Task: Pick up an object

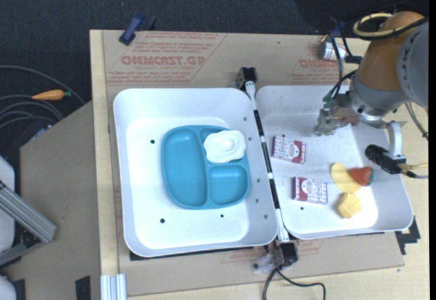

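My gripper point(332, 120) hangs over the far part of the right bin point(300, 102), with the grey arm and its orange band rising behind it to the right. Two red and white packets lie in that bin: one point(288, 148) just down-left of the gripper, the other point(310, 189) nearer the front. A yellow banana-shaped piece point(343, 177) lies to the right of them with a small red piece point(362, 175) against it. A yellow chunk point(349, 206) sits near the front. Nothing shows in the gripper's grasp.
The left bin point(136, 155) holds a blue divided plate point(184, 169) with a white round piece point(224, 146) on its far right compartment. A black rail point(262, 148) runs between the bins. The bench is brown board, with cables off its left side.
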Tool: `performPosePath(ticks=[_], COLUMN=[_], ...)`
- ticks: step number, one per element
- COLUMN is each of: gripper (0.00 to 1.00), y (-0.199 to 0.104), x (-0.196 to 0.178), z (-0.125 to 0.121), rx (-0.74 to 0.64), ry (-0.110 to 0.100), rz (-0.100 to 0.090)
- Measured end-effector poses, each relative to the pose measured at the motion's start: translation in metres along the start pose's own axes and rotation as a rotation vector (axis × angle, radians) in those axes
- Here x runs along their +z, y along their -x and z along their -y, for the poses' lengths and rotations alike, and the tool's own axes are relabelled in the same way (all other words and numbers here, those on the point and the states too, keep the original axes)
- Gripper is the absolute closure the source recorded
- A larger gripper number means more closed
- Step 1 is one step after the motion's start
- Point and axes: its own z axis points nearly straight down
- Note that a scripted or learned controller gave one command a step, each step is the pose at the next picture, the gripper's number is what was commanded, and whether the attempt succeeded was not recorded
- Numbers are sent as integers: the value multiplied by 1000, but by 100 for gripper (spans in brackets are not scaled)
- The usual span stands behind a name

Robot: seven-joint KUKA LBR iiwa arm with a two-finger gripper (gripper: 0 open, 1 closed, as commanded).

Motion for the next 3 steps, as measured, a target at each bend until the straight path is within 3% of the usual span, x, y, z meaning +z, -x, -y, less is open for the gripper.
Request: performPosePath(ticks=[1, 2, 3], gripper=[0, 0, 0], y=[0, -27, -64], x=[0, 16, 20], z=[0, 33, -2], rx=[0, 3, 1], ry=[-1, 5, -3], rz=[0, 2, -1])
